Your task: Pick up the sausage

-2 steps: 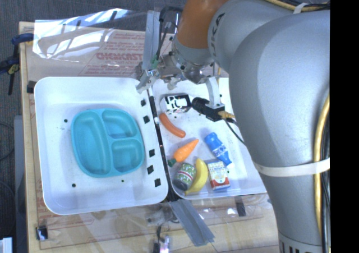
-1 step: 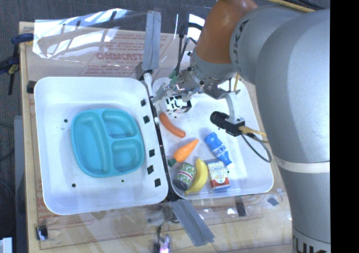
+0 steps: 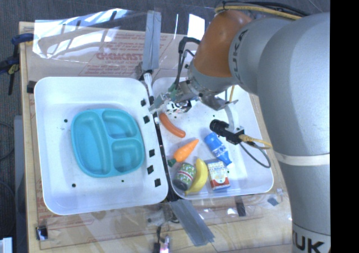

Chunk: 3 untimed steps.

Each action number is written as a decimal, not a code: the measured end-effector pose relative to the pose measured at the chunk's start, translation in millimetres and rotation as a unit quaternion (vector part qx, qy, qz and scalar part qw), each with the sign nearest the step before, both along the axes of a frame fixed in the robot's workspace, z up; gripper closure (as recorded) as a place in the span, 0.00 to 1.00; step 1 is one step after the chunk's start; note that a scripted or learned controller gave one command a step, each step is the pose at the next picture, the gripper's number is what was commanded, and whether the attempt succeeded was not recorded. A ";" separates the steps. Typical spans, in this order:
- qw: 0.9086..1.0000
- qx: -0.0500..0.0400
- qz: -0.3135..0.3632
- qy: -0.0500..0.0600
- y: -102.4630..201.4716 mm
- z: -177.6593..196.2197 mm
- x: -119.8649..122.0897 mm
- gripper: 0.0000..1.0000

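Right bin, near end:
- yellow banana (image 3: 198,179), curved, between a small dark-labelled tin (image 3: 183,174) and a red and white drink carton (image 3: 218,175); all three close together against the near wall of the right-hand shallow white bin (image 3: 247,183)
- orange carrot with green top (image 3: 185,150), just beyond the tin, pointing up and to the right
- blue plastic bottle (image 3: 216,148), beside the carrot, apart from it

Left bin:
- left-hand shallow white bin (image 3: 50,134) holding one teal divided plastic tray (image 3: 109,141); both bins rest on the pale wooden table (image 3: 101,225)

Task item:
- orange-red sausage (image 3: 172,125), lying flat on the right bin's floor, close to the wall shared with the left bin, well clear of the carrot
- long axis slanted: far end up-left, near end down-right
- it lies just on the near side of the tool (image 3: 178,104), a little to its left; its far end comes nearest the tool

Tool:
- hangs over the far left part of the right bin, below the orange band of the grey arm (image 3: 269,78)
- nothing seen held

Hard to make out:
- whether the tool is spread or pressed together cannot be told; its tip blends into small dark and white parts
- whether the tool touches the sausage or sits above it is unclear
- the arm covers the far right of the right bin
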<state>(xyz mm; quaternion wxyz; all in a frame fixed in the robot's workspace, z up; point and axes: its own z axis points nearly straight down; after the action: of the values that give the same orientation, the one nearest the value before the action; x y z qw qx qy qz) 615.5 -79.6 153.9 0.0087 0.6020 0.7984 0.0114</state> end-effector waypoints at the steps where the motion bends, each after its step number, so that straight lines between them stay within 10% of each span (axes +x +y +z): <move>1: 1.000 0.007 -0.003 -0.005 -2.8 -8.5 2.4 0.00; 3: 0.999 0.005 0.039 -0.011 -3.9 -9.2 3.1 0.00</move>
<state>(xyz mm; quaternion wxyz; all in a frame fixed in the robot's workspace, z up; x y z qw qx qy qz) 618.6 -83.5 144.8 0.0142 0.5702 0.8211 0.0227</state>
